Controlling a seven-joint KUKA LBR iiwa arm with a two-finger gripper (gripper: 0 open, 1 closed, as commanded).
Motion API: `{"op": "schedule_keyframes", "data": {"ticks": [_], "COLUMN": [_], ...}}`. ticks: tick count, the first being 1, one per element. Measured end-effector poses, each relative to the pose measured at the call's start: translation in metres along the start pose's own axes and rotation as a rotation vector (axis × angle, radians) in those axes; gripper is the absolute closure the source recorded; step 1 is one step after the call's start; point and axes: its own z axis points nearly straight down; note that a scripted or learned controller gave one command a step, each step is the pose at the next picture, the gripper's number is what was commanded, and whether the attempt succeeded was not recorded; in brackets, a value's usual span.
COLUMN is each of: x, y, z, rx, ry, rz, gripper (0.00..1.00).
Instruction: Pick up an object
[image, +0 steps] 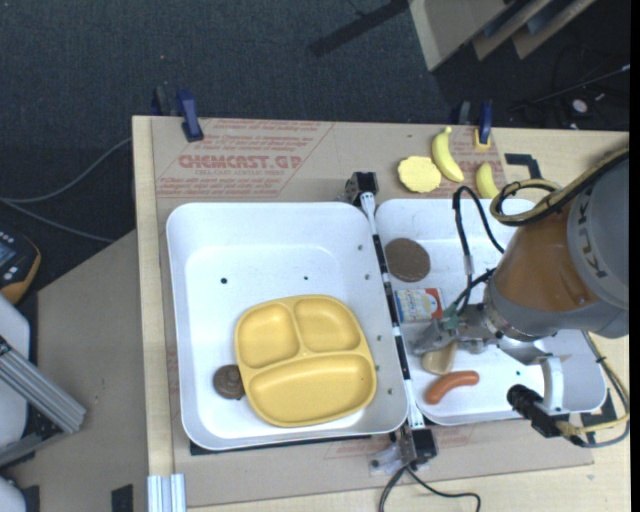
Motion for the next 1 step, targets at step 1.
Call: {"op": "schedule_keyframes", "data": {"ticks": [1], "x": [-0.0066], "y": [0.0002], "z": [0.0003], "rx": [-0.004], "ry": [-0.002], "rz": [0.0], "gripper": [0.0]}}
